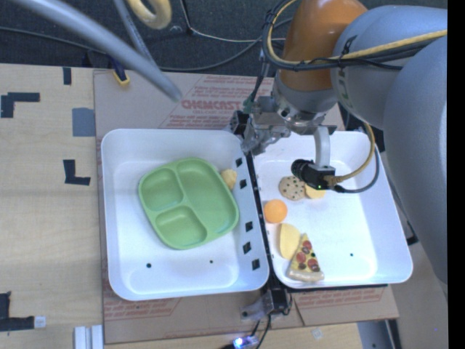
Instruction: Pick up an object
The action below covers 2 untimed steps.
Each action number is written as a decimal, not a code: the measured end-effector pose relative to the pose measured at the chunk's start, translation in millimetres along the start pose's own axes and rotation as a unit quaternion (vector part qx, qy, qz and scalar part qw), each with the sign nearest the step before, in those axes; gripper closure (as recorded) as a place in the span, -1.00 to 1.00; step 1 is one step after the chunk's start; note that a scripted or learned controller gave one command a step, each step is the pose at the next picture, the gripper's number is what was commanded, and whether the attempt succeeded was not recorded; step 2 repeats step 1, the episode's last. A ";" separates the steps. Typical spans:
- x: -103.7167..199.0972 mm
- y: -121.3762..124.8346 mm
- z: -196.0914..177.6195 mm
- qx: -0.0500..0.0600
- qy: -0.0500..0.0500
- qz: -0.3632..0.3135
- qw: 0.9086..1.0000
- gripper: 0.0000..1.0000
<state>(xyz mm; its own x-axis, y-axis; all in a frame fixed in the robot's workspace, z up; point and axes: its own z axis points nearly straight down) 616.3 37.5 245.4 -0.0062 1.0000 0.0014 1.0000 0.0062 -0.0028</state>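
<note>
Grey arm with an orange band, reaching in from the right and bent down over the far end of two white bins. Gripper (249, 138) low over the strip where the bins meet, close to the far rims, just past the far right corner of the green plate. Open or closed: cannot tell from this slant, with the tip small, dark and half lost against the bin walls. Nothing seen held in it, and no clear contact with any object.

Left bin (109, 217): green plate (187, 202) with three compartments, flat on the floor, turned at a slant, taking up most of the middle. Small pale yellow piece (229, 178) just beside the plate's right edge, close against the bin's right wall, near the gripper.

Right bin (363, 231): speckled cookie (292, 188) near the left wall, toward the far end. Yellow bit (317, 193) just right of the cookie, partly hidden by the arm's own hardware. Orange ball (275, 211) a little nearer than the cookie, slightly apart from it. Yellow wedge (289, 238) nearer again, touching or almost touching the pizza slice (305, 260). Pizza slice flat by the near rim, tip toward the far side, crust toward the near side.

Both bins side by side on brown cardboard (211, 104), cardboard on a pale wooden bench (36, 195)
</note>
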 end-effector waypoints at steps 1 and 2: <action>42.6 -15.9 2.5 0.000 0.000 0.001 1.000 1.00; 42.6 -15.9 2.5 0.000 0.000 0.001 1.000 1.00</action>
